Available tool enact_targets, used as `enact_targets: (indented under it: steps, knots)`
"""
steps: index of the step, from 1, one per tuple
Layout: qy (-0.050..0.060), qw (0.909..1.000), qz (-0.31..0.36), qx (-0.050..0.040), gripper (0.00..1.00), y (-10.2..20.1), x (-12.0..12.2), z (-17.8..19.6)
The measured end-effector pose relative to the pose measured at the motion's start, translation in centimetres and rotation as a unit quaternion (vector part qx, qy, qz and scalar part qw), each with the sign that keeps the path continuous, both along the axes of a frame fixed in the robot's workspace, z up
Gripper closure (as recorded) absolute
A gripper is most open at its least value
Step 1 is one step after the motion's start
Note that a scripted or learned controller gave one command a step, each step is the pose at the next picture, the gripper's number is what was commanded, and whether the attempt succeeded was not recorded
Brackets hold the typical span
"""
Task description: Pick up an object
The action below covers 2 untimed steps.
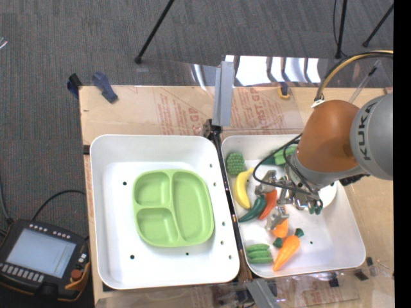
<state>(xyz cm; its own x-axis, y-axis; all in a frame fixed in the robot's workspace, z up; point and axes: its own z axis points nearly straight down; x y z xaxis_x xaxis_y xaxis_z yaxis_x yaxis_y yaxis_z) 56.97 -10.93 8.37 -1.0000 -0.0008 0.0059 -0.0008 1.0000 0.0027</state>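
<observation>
Orange wrist band and grey arm (359,143) lettered "KUKA" hang over the right bin (350,236); the gripper (280,218) stands among toy vegetables, its grip state impossible to tell. A carrot (286,251) lies just below, banana (242,190) leftward, open floor rightward.

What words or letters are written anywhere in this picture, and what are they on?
"KUK", white letters running down the grey arm; the rest is cut off at the edge.
Red printed text on the brown cardboard behind the bins: seen reversed and too faint to read.
The handheld controller on the floor has a screen, but nothing on it is readable.
</observation>
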Motion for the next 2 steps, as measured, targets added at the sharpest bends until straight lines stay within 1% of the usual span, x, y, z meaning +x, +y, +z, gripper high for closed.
enact_targets:
  steps: [1,2]
  knots:
    - [0.002,1.0000,0.003,0.0010,1.00,0.2,0.0,0.6]
    - [0.001,0.9926,-0.122,-0.0031,1.00,2.4,6.7,0.1]
